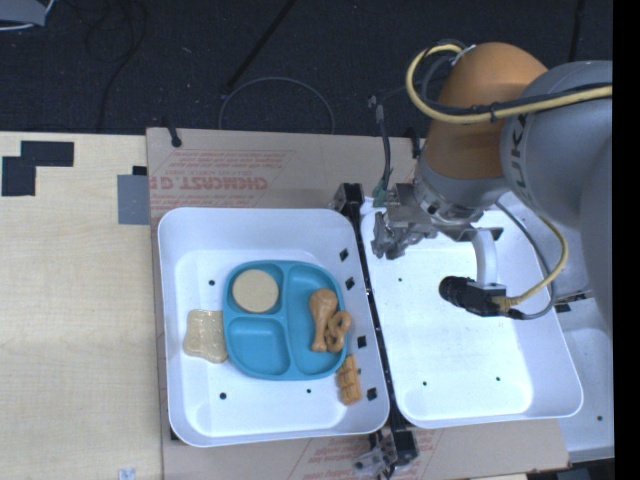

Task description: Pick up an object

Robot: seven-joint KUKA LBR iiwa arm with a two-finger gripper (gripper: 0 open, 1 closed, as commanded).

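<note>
**binwatcher:** Hovering is about all that's being done right now, tbh. The gripper is parked over the top-left corner of the right bin, right by the divider between the two bins. Nothing is seen between it and the bin floor, so no object is held. Whether it's open or closed can't be told from this angle, the wrist hardware is a dark jumble.

**kuka_fan:** So the pick hasn't been started?

**binwatcher:** That's how it's judged here: an approach step, nothing grabbed yet. All the candidates are kept in the left bin. A blue divided tray is laid in the middle of it, with a round tan disc in its upper-left compartment and a pretzel-like piece in the right one. A pale toast-shaped piece is set just beside the tray's left edge, and a small brown chunk at its lower-right corner.

**kuka_fan:** Next move?

**binwatcher:** A shift across the divider and a descent onto one item would be needed. The chunk near the wall looks awkward.

**kuka_fan:** Surroundings?

**binwatcher:** Bins are set on cardboard on a light wooden tabletop; dark carpet and loose cables are seen behind.
</note>
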